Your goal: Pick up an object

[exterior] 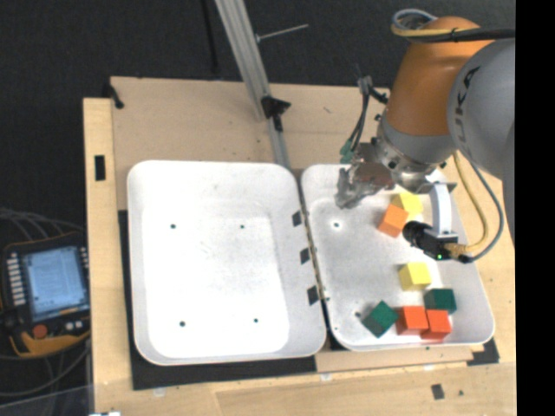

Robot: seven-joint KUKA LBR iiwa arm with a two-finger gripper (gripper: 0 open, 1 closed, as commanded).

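Worktop [217, 115]: pale board carrying two shallow white bins side by side, left bin [143, 232] and right bin [347, 258], their inner rims touching. Arm [434, 85]: grey with orange band, entering from the right and reaching over the far end of the right bin. End effector [349, 187]: poised above the far left corner of the right bin, close to the shared rim; whether it is released or clenched cannot be told at this angle, and no item can be seen in its grasp. Candidate items, all in the right bin: upper yellow block [406, 204] and upper orange block [392, 221], touching each other, just to the right of the end effector; lower yellow block [415, 274], alone near the right wall; dark green block [440, 300] below it; tilted green block [379, 318] at the near edge, touching a middle orange block [412, 319], which sits against a corner orange block [438, 323]. Off the worktop: handheld control screen [48, 284] at left; slanted metal rail [247, 50] at rear.
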